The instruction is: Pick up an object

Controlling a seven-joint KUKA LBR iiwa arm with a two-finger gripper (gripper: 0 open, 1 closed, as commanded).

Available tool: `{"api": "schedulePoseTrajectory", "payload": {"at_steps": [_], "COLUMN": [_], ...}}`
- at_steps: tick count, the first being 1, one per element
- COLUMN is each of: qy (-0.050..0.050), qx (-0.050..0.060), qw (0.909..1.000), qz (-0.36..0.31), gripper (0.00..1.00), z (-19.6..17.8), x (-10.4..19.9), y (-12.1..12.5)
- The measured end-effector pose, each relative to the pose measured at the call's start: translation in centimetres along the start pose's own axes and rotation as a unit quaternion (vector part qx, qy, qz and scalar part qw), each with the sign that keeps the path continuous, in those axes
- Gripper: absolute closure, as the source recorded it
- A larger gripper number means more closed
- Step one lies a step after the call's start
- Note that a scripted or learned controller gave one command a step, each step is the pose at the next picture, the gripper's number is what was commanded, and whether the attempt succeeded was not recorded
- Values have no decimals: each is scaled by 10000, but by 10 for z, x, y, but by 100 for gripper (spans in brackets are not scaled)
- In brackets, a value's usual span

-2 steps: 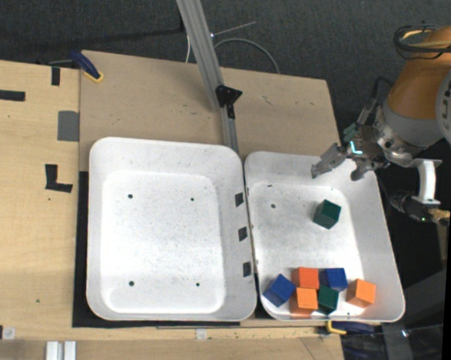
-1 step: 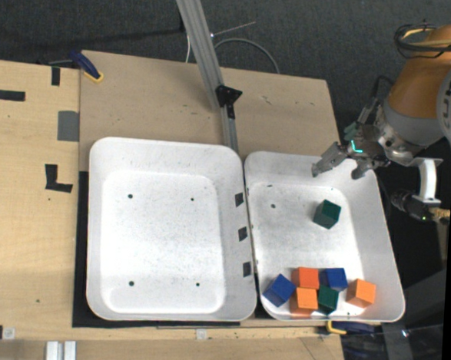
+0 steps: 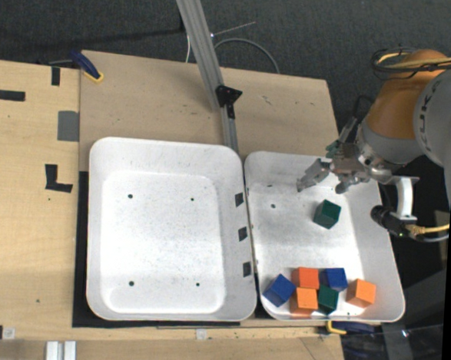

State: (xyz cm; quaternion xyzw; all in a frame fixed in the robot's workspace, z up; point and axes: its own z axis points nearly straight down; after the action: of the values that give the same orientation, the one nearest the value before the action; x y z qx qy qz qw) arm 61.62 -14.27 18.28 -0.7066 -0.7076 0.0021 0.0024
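A light wooden bench (image 3: 24, 200) is standing on a dark grey carpet floor (image 3: 83, 11). Black tape marks (image 3: 52, 179) are lying near its left edge. A grey metal pole (image 3: 207, 55) is crossing the far edge at a slant.

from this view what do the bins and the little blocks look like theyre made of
The right bin and left bin look like moulded white plastic: rounded corners, raised rims, a matte speckled surface. The lone green block and the cluster of blue, orange and green blocks have flat, evenly coloured matte faces and crisp edges, suggesting painted wood or hard plastic; the look leaves that open.
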Motion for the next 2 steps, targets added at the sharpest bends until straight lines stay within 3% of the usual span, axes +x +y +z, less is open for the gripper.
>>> {"api": "schedulePoseTrajectory", "payload": {"at_steps": [1, 2], "qy": [-2, -3], "qx": [-5, -34], "qw": [10000, 10000], "qz": [-1, 0], "gripper": [0, 0], "z": [49, 69], "x": [6, 7], "y": [6, 7]}}
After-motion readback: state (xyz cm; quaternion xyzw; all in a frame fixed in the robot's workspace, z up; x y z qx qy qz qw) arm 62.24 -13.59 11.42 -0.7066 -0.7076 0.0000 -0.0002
